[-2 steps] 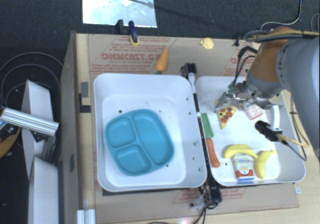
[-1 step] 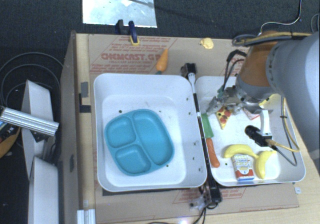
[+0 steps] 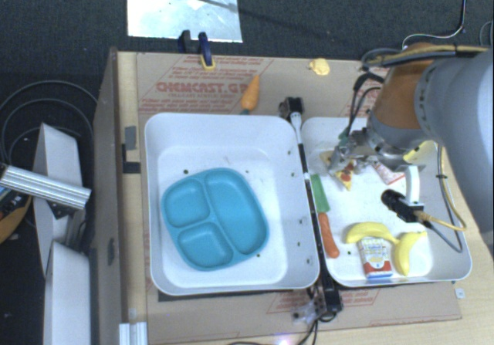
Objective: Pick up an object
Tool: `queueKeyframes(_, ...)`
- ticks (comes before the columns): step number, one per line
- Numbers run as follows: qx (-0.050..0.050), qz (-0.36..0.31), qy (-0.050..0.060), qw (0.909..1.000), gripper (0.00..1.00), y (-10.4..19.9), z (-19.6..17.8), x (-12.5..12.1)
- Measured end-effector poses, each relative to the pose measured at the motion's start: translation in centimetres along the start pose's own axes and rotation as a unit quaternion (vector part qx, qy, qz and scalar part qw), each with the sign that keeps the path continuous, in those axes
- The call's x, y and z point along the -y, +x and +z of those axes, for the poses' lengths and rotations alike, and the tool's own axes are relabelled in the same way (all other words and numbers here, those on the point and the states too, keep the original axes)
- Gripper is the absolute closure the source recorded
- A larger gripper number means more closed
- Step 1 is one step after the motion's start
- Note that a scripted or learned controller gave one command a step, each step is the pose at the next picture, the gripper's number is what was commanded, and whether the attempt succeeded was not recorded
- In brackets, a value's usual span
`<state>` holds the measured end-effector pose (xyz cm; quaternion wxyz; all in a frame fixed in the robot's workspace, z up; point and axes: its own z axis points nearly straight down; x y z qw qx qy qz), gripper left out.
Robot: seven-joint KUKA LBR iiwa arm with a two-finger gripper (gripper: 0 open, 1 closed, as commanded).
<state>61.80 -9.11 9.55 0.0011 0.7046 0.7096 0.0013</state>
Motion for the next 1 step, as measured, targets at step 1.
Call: queueKeyframes(1,-0.001,0.000,-0.001,1.0000,1.00,4.45,-9.39,3.42)
